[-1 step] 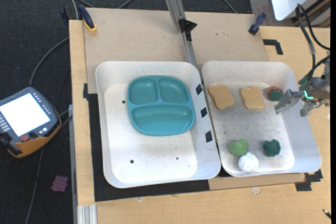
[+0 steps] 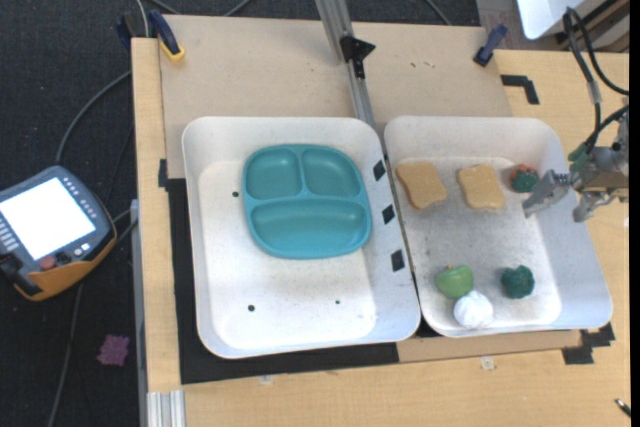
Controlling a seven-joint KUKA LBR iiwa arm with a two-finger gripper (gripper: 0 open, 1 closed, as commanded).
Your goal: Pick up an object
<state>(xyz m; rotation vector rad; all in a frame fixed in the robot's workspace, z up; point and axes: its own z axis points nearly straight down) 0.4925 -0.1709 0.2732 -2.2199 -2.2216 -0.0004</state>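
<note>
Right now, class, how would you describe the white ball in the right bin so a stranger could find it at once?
Find the right bin of the two white bins, then go to its near edge. The white ball lies there, touching the green object and left of the dark green one. It alone is white.

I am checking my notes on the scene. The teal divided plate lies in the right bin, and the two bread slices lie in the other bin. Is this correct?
Not quite. The camera view shows the teal divided plate in the left bin, not the right one. The two bread slices do lie in the other bin, the right one.
</note>
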